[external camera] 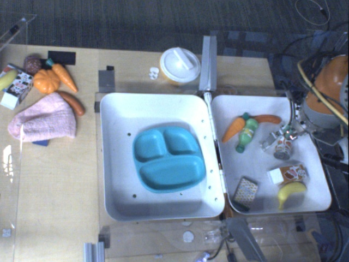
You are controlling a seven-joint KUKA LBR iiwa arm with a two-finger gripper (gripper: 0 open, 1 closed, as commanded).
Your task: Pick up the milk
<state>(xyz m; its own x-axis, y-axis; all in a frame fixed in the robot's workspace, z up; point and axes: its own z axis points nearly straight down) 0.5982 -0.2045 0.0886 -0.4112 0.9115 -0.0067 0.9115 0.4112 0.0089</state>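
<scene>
Hand (284,137) hovered at right of frame, above milk (288,174); whether it was apart or together could not be told. Recommended: descend squarely over carton, clear of banana (291,192).

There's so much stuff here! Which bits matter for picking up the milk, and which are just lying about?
For the job:
gripper
small white carton, probably the milk
right bin, where it lies

Lying about:
blue plate
carrot
green bottle
banana
patterned box
pink cloth
white lid
</scene>
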